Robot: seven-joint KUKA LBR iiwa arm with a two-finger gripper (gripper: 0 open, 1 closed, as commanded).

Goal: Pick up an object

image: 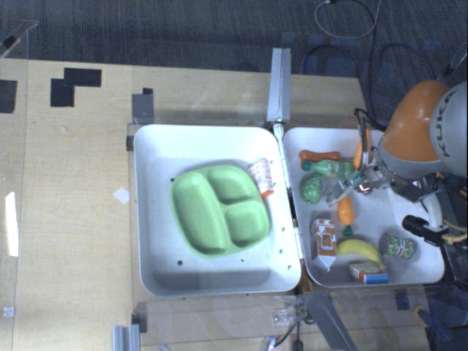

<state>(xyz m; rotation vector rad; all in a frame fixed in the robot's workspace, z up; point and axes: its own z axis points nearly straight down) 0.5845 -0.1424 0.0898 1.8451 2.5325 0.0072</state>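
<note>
— Two bins [146, 218] sit side by side on your surface; which one matters?

— Your right one. The hand [356, 183] hangs low over its upper middle, among the toy food; I cannot tell its state. Centre on one piece, say the small orange one [345, 211] just below.

— Counts?

— One green divided plate [220, 209], one banana [360, 249], one round can [399, 246].

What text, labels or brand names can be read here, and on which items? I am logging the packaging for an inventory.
No text can be read.
Small wrapped packet in the left bin: print blurred.
Brown packet: label too small.
Round can: markings blurred.
Small box by the banana: unreadable.
</note>
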